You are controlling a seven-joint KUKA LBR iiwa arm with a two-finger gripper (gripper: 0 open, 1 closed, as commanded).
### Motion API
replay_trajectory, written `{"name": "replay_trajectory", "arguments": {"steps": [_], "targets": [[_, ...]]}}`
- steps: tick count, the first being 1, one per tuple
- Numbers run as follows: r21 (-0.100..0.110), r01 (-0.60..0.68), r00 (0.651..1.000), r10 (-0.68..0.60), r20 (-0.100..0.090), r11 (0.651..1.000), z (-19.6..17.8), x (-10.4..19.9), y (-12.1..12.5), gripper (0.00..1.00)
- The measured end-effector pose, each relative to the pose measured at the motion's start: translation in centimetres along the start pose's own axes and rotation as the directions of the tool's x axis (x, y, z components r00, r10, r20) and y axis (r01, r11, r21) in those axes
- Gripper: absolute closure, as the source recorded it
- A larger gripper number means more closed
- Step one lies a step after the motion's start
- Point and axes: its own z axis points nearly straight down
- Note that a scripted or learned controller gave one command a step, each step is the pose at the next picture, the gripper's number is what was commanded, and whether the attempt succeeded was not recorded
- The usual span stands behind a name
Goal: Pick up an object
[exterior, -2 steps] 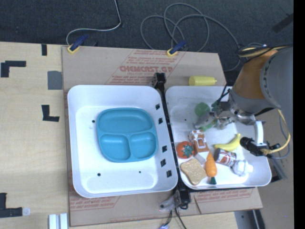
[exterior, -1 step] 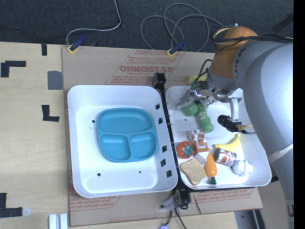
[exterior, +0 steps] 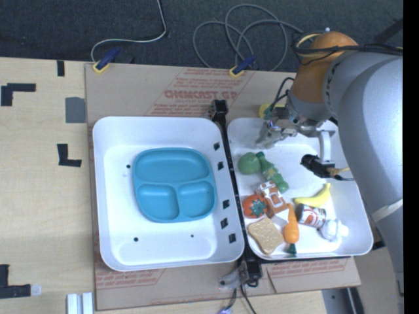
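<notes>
The metal two-finger claw [exterior: 273, 133] hangs low over the far end of the shallow white right bin [exterior: 357, 205], its fingers slightly apart with nothing between them. Just beside it lies a green plastic broccoli [exterior: 249, 163]; nearer are a toast slice [exterior: 265, 234], carrot [exterior: 292, 224] and yellow banana [exterior: 315, 195]. A blue divided tray [exterior: 173, 183] sits in the left bin [exterior: 108, 175].

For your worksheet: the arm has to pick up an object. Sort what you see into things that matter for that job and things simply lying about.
Belongs to the job:
gripper
right bin
green vegetable
banana
carrot
bread slice

Just lying about:
left bin
blue divided plate
cables
cardboard sheet
</notes>
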Motion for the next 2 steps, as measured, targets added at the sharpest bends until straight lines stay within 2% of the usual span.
{"name": "replay_trajectory", "arguments": {"steps": [1, 2], "targets": [[0.001, 0.000, 1.000, 0.000, 0.000, 1.000, 0.0, 0.0, 0.0, 0.00], [0.011, -0.003, 1.000, 0.003, -0.003, 1.000, 0.8, 0.3, -6.3, 0.00]]}}
